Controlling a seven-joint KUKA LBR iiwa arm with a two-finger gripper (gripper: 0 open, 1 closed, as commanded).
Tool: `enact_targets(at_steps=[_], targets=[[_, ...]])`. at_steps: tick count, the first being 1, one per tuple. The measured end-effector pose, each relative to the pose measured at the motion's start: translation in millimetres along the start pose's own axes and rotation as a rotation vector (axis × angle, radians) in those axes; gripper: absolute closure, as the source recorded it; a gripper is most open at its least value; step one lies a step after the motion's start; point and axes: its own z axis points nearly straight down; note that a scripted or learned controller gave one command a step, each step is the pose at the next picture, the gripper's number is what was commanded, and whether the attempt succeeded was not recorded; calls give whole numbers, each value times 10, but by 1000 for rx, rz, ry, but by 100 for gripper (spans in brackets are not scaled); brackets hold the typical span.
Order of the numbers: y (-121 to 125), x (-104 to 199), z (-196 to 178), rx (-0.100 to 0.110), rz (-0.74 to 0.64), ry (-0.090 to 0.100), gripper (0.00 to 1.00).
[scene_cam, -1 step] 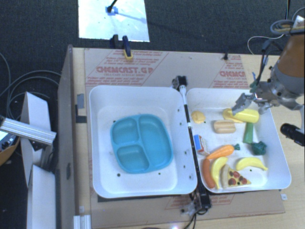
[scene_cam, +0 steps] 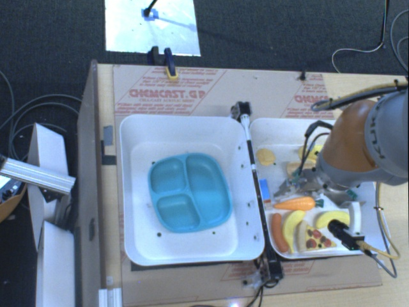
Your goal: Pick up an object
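My gripper (scene_cam: pixel 287 187) reaches down into the right bin (scene_cam: pixel 281 136), its metal fingers pointing left just above an orange carrot (scene_cam: pixel 294 204). Whether anything sits between the fingers is not visible. Below the carrot lie a red sausage (scene_cam: pixel 277 230), a yellow banana (scene_cam: pixel 293 228), a pizza slice (scene_cam: pixel 316 237) and a second yellow piece (scene_cam: pixel 332 219). A pale round cookie (scene_cam: pixel 266 156) lies near the bin's left wall. A yellow item (scene_cam: pixel 311 152) peeks out beside the arm.
The left bin (scene_cam: pixel 137 139) holds a blue three-compartment plate (scene_cam: pixel 189 192). A black divider rail (scene_cam: pixel 254 165) runs between the bins. The grey and orange arm (scene_cam: pixel 361 142) covers the right bin's right half. Cardboard lies behind the bins.
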Motion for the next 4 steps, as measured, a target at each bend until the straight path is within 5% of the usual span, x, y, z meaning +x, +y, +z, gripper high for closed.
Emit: enact_targets(at_steps=[1, 2, 3, 4], targets=[[641, -234, -306, -16, -4, -6, 0], [336, -452, -58, -6, 1, -3, 0], [1088, -533, -85, -15, -5, -5, 0], [1063, -532, -183, -11, -6, -4, 100]])
